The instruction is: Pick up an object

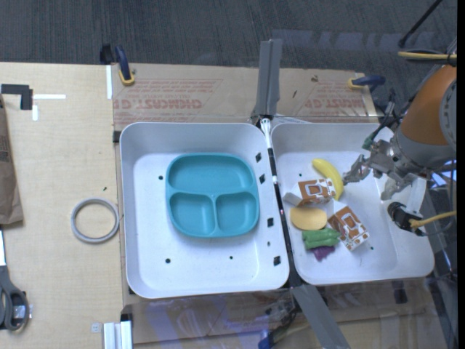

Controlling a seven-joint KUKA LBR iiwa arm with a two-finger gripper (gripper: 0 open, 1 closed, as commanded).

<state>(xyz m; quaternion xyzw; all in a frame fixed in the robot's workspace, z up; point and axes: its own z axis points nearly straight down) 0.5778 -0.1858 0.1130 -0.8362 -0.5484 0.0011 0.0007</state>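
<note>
The right bin (407, 264) holds a small pile of toys. A yellow banana (328, 173) lies nearest the arm, with an orange-and-white carton (317, 190) just below it. A second carton (349, 228), an orange disc (309, 217), a green piece (322, 236) and a purple piece (320, 250) lie further forward. My gripper (372, 180) hovers over the bin's right half, just right of the banana. It is open, with nothing between its spread fingers.
A teal divided plate (213, 195) fills the middle of the left bin (138, 267). On the bench to the left lie a grey ring (95, 219), scissors (12, 304) and a brown bag (7, 173). A grey bar (268, 78) rises behind the divider between the bins.
</note>
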